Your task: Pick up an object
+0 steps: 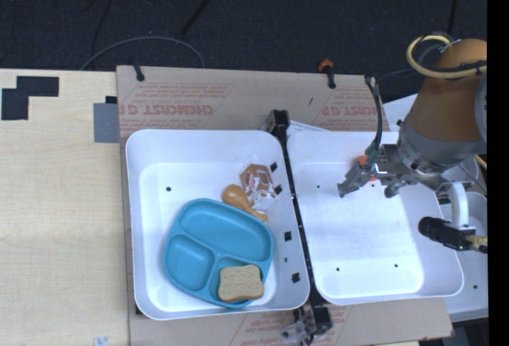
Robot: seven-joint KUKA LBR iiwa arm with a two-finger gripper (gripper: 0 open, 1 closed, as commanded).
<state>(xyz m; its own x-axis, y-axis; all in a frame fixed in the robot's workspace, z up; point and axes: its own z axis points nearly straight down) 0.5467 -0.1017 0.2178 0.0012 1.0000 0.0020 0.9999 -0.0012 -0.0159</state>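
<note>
My fingers point(367, 182) hang over the right bin point(433, 282), spread apart and holding nothing. In the left bin point(145, 177) lie a blue tray point(203, 245) carrying a bread slice point(240, 283), a drumstick point(238, 198) and a wrapped snack point(258, 180).

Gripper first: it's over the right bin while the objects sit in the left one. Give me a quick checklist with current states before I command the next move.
1. Gripper carrying nothing: ok, no object shows between its fingers.
2. Gripper above a target: not ok, it hangs over the right bin, away from every object.
3. Targets in view: ok, the left bin holds a blue divided plate, a slice of bread in the plate's near compartment, an orange-brown toy piece and a clear-wrapped brown item.
4. Easiest pick free of neighbours: not ok, the toy piece and wrapped item touch each other beside the plate's rim.
5. Finger opening: cannot tell.
6. Path across the black divider: ok, nothing stands on it.
</note>
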